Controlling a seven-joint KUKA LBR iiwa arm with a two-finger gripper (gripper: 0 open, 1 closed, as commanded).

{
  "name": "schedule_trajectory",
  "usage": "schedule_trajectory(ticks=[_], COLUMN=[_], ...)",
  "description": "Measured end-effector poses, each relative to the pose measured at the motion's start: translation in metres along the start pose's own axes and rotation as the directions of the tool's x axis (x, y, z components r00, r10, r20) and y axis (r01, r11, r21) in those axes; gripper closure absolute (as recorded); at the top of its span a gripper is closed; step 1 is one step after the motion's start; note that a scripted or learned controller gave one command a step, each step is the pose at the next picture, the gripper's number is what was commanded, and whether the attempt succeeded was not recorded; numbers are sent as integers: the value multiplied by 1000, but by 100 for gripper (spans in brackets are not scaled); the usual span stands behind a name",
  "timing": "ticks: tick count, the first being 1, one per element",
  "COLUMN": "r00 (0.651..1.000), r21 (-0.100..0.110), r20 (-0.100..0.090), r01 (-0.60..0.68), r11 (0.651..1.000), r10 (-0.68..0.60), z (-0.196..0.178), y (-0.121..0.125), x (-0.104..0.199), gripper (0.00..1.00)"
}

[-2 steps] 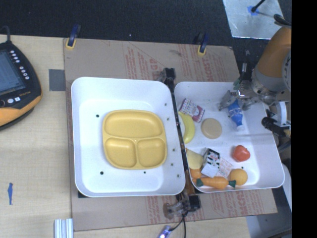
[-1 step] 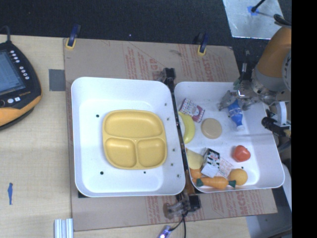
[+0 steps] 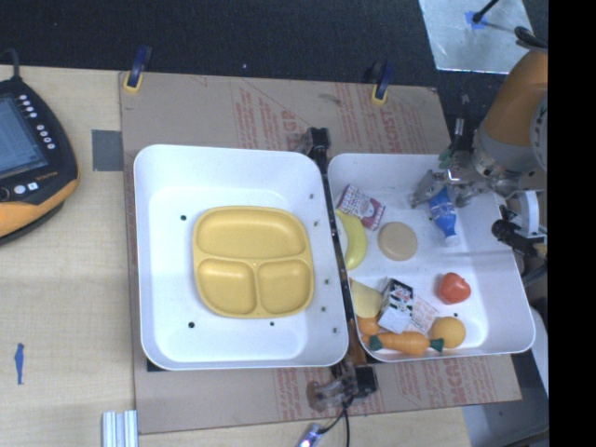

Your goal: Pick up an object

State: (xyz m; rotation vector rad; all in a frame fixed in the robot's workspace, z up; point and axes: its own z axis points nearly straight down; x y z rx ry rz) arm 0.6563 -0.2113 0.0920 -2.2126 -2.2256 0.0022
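We saw the tool (image 3: 445, 186) low in the right bin (image 3: 507, 338), its fingers spread narrowly just above a blue packet (image 3: 444, 218) near the far wall, gripping nothing we could see. We judged the packet thin and slippery: it could slide from the fingertips, or the tool could scrape the bin floor.

The light is bright and even, coming from above. The two white bins (image 3: 149, 250) shine so much that their walls look washed out. The yellow tray (image 3: 253, 259) casts only a thin, soft shadow. The dark floor (image 3: 233, 17) at the top is dim. Small things look a bit fuzzy.
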Motion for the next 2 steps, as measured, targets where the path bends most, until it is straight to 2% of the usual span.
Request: schedule_trajectory(ticks=[2], r00=[1000], r21=[0], r20=[0], r01=[0], r11=[1000], r10=[0], z=[0], y=[0], x=[0], gripper=[0])
